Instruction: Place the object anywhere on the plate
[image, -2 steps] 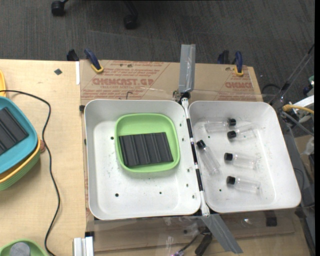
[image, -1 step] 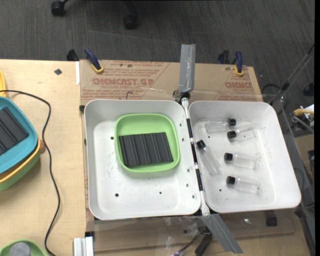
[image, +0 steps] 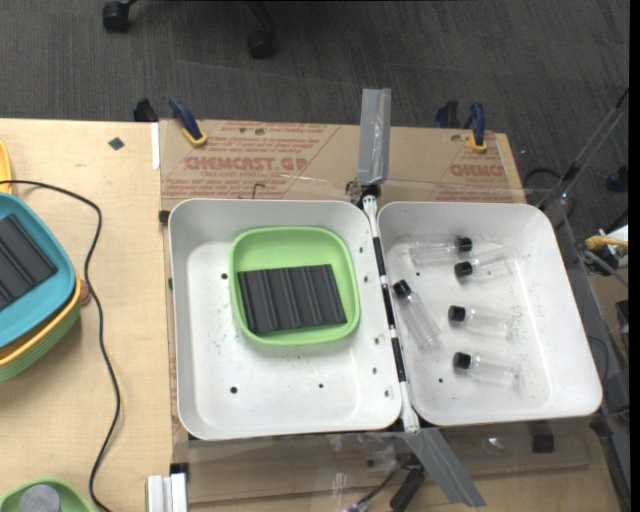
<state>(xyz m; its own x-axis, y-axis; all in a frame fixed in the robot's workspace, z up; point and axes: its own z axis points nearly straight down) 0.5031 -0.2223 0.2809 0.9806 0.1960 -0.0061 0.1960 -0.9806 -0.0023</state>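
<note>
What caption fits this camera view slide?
Green plate in left bin; five capped clear tubes in right bin.

From my station I cannot tell the arm's pose at this moment. I can't make out how the wrist is turned or how high it sits, nor where it stands over the bench. The gripper's state is equally beyond what I can read here, so I log nothing for joints, reach or grasp.
</note>
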